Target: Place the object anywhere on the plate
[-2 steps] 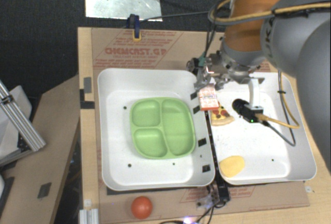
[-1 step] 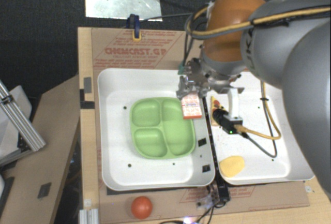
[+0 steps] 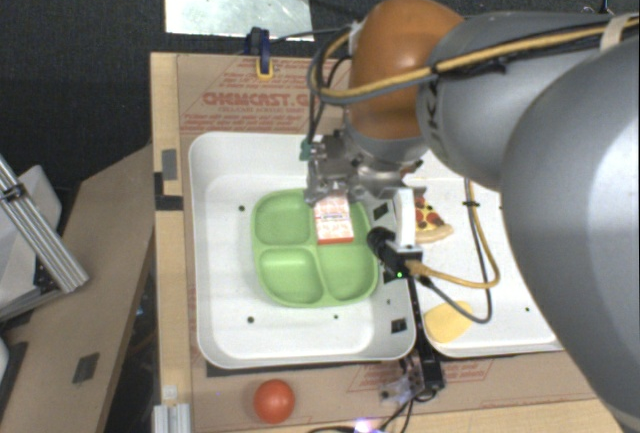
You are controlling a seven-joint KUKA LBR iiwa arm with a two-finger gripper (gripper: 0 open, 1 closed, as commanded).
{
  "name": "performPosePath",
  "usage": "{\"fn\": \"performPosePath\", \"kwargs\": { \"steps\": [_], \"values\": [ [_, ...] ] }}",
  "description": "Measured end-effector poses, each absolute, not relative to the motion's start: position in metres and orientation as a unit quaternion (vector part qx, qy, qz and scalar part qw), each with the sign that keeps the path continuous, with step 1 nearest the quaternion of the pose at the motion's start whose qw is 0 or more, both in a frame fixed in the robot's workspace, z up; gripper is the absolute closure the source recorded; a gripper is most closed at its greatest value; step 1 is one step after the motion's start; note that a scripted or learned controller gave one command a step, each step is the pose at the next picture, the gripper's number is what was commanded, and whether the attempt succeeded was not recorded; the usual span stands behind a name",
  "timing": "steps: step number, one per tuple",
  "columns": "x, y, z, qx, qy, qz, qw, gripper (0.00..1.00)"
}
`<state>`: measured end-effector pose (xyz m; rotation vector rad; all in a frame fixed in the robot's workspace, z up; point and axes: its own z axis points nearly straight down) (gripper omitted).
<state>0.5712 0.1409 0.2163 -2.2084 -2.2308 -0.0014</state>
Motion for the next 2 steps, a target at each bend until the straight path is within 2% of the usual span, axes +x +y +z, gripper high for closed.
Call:
{"fn": "performPosePath", "kwargs": {
  "steps": [1, 2],
  "values": [
    [0.5608, 0.1963, 0.2135, -0.703, -0.711, -0.0012, 0.001, 1.0],
    [0.5617, 0.1926, 0.2137, -0.706, -0.709, -0.0005, 0.0, 0.0]
  ]
}}
